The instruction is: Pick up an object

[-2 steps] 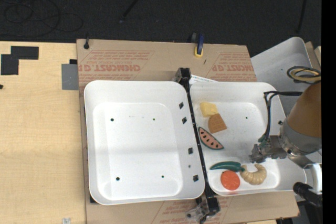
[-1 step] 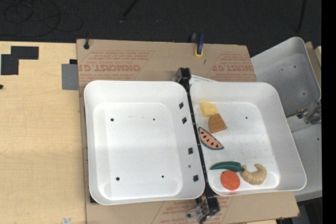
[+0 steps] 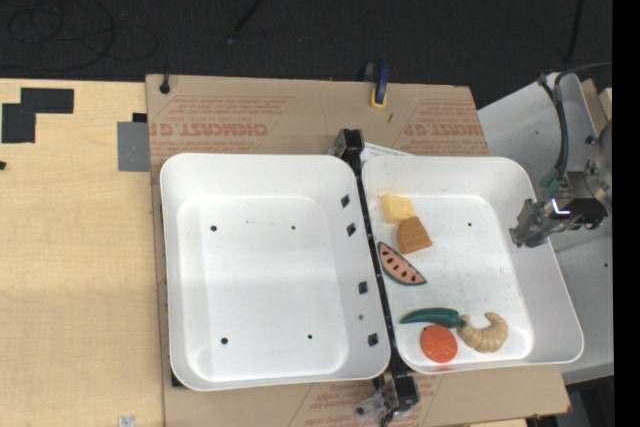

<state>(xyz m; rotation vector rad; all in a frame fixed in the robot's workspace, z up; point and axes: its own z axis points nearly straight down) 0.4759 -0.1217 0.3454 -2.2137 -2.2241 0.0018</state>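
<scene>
Bench w/ 2 white bins: right bin (image 3: 540,205) w/ toy foods; hand (image 3: 528,227) state unclear.

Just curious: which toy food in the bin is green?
The long green toy in the right bin, beside the red-orange round one; the others are yellow, brown, tan, or red.

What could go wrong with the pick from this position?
The gripper sits over the right bin's rim, apart from every item, so a straight descent would likely strike the rim or close on nothing. The tomato, green pepper and croissant lie bunched near the front wall; reaching for one may push its neighbours or catch two.
</scene>
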